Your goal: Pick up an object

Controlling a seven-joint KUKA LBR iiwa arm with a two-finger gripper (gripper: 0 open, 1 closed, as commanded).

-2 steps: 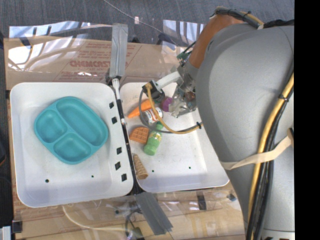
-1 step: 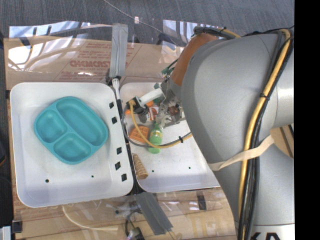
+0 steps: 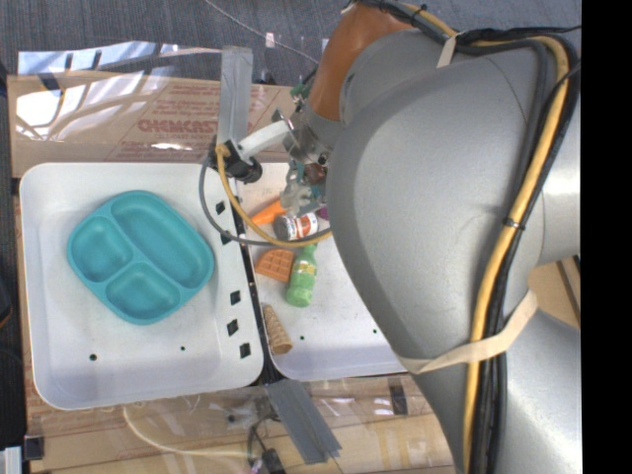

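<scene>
While the arm hangs low over the right bin, the scene reads, near edge first, all placed from the green bottle:

Right bin point(image 3: 326, 358): its bare floor shows nearer than the green bottle point(image 3: 302, 276).
Ice-cream cone point(image 3: 276, 329): nearer than the green bottle and a little left, by the wall between the bins.
Green bottle: lying on its side; probably light, stiff and smooth, so likely to roll. Best gripped across its middle.
Waffle piece point(image 3: 276, 264): touching the green bottle's left side; it crowds a grip there.
Small can point(image 3: 299, 226): just beyond the green bottle, on its side; round, likely slippery.
Orange piece point(image 3: 265, 212): beyond and left, partly hidden.
Gripper point(image 3: 301, 181): above the small can; whether it is spread or closed, or holds anything, I cannot tell.
Teal plate point(image 3: 140, 255): well left, in the left bin point(image 3: 49, 344).
</scene>
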